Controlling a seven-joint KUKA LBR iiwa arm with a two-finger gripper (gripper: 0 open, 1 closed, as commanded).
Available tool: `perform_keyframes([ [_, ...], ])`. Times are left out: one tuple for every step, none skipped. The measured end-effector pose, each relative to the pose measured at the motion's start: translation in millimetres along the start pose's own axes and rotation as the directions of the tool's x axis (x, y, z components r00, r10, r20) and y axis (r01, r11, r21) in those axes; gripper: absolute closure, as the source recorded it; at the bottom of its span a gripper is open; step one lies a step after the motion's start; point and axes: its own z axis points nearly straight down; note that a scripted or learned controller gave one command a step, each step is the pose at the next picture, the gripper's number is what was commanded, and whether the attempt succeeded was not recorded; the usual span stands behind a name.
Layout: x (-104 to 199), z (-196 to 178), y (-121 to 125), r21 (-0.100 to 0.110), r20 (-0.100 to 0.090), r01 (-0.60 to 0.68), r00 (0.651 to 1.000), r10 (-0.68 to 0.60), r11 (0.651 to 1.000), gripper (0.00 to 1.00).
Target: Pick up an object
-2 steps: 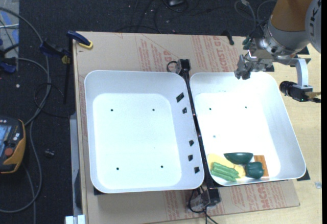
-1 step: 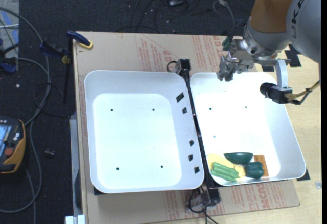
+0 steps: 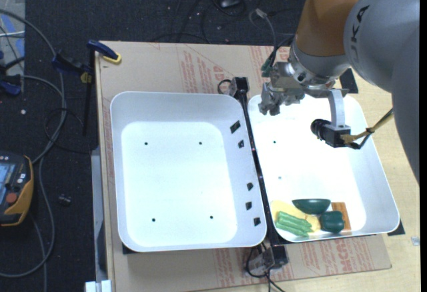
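My gripper [image 3: 270,107] hangs over the far left corner of the right bin [image 3: 373,171], with nothing visible between its fingers. The objects lie grouped at that bin's near edge: a dark green bowl-like piece [image 3: 311,205], a light green ridged item [image 3: 292,223], a dark green chunk [image 3: 332,221], a pale yellow flat piece [image 3: 281,208] and an orange-brown block [image 3: 341,209]. They sit well below the gripper in the view, far from it.
The left bin [image 3: 127,151] sits beside the right one, with a black divider with clips [image 3: 248,157] between them. A black fitting [image 3: 331,132] hangs from the arm over the right bin. Cables and a blue clamp [image 3: 100,51] lie past the bench's far left corner.
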Motion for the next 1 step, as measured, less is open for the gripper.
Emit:
perform_keyframes([
  [51.6,15.9,-9.8,0.000,0.000,0.000,1.000,0.000,1.000,1.00],
])
